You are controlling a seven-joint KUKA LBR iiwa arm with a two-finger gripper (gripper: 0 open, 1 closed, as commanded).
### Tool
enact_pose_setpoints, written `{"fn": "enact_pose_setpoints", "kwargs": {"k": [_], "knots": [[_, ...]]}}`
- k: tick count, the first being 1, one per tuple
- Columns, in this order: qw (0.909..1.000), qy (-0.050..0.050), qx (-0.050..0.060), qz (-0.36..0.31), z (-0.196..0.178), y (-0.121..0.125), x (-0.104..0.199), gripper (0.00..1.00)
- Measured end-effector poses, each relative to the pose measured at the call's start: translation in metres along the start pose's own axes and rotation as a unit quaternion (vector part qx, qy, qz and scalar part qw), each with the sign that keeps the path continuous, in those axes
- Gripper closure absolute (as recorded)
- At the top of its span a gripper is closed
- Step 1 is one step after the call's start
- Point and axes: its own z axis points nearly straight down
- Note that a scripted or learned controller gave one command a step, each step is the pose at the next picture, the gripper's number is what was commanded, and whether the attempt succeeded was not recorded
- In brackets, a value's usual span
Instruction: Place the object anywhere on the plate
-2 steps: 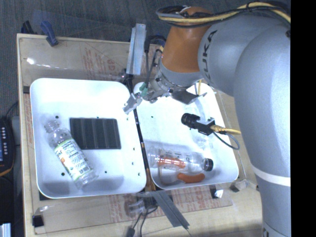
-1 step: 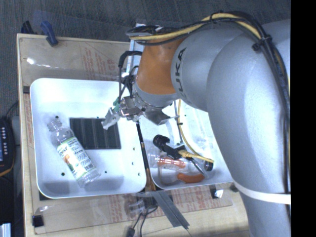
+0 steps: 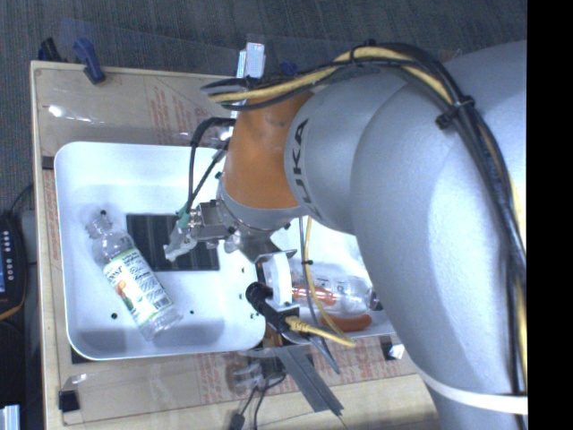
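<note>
A clear plastic bottle (image 3: 134, 285) with a white and green label lies on its side in the left bin (image 3: 81, 168), cap toward the upper left. A flat black square plate (image 3: 148, 231) lies just right of the bottle's top on the bin floor. My gripper (image 3: 182, 238) hangs low over the plate's right part, and the grey arm with its orange band (image 3: 260, 159) hides that side of it. The bottle lies apart from the gripper, down and to the left of it.
The arm's bulk covers most of the right bin, where a clear packet or bottle with red-orange contents (image 3: 336, 298) peeks out under the wrist. Cables (image 3: 295, 330) trail near the bench's front edge. Blue clamps (image 3: 88, 61) sit at the far corners.
</note>
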Motion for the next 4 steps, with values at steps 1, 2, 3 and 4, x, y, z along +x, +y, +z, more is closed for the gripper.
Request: {"fn": "enact_pose_setpoints", "kwargs": {"k": [1,2,3,4], "knots": [[1.0,0.0,0.002,0.0,-0.009,0.0,-0.001,1.0],[0.9991,0.0,0.0,-0.042,-0.013,-0.036,0.064,1.0],[0.9947,-0.001,-0.001,-0.103,-0.025,-0.033,0.098,1.0],[0.9956,0.0,0.0,-0.093,-0.033,-0.036,0.049,1.0]]}}
